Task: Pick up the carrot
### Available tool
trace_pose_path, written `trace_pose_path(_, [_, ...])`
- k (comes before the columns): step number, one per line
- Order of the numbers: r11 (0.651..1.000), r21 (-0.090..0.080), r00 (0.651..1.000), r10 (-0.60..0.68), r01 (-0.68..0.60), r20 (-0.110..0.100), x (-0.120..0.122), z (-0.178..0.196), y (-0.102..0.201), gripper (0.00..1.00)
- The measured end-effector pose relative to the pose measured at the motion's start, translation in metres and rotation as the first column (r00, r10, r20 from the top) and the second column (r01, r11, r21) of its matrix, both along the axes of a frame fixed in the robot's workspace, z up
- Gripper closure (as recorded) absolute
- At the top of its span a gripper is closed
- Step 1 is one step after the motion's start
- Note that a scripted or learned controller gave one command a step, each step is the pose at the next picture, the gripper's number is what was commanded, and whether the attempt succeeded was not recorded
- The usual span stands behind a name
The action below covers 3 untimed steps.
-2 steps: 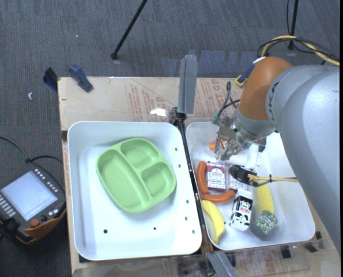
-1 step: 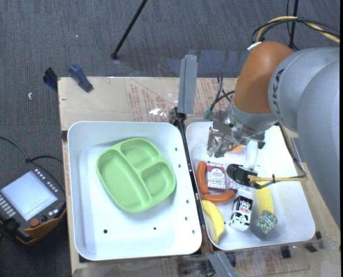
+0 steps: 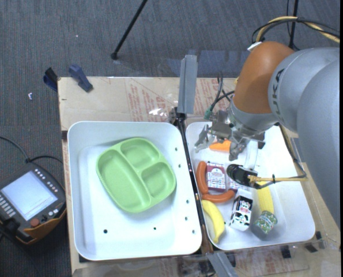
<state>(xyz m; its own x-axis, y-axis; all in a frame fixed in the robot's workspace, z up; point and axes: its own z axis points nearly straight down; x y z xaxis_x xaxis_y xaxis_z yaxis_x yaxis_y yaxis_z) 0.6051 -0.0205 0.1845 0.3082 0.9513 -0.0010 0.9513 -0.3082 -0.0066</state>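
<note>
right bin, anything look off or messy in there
Crowded, though nothing looks spilled or broken. The right bin holds everything: carrot under the gripper, hot dog, two bananas, all packed close or touching. The green tray in the left bin sits askew to the walls.

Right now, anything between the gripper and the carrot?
Nothing in the camera view. The gripper hangs right over the carrot, whose orange shows between the fingers, in the right bin.

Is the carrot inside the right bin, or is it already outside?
Inside. The carrot lies in the right bin near its far end, under the claw.
</note>
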Motion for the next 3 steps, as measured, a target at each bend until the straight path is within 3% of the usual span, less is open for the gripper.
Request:
trace_pose_path(1, [0.994, 0.001, 0.994, 0.108, -0.108, 0.003, 0.012, -0.037, -0.045, 0.0])
trace_pose_path(2, [0.997, 0.001, 0.997, 0.074, -0.074, 0.003, 0.033, -0.088, -0.091, 0.0])
trace_pose_path(3, [0.999, 0.001, 0.999, 0.04, -0.04, 0.0, 0.038, -0.099, -0.1, 1.0])
